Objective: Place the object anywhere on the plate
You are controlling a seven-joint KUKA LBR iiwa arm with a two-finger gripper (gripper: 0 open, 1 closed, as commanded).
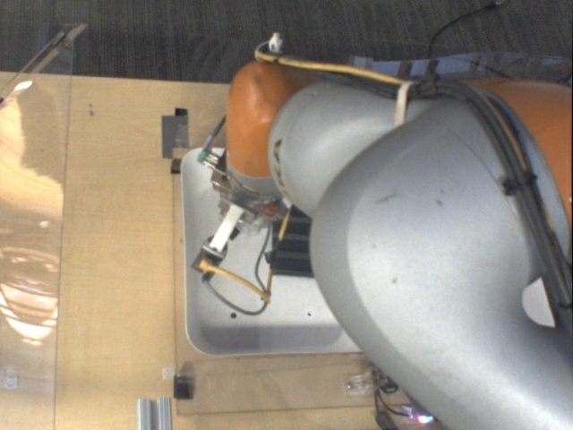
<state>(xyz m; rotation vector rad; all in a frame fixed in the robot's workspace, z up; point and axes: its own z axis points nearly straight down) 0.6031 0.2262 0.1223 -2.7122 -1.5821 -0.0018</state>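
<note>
My grey arm with its orange band reaches in from the right and covers most of the view. The gripper hangs below the orange band, low over the upper left part of a white bin. The arm hides the bin's right side and whatever lies there.
The bin's bare floor shows at its left and front. Small black clamps sit at the bin's left corners. Wooden bench top stretches to the left, with a clear sheet over its far left.
</note>
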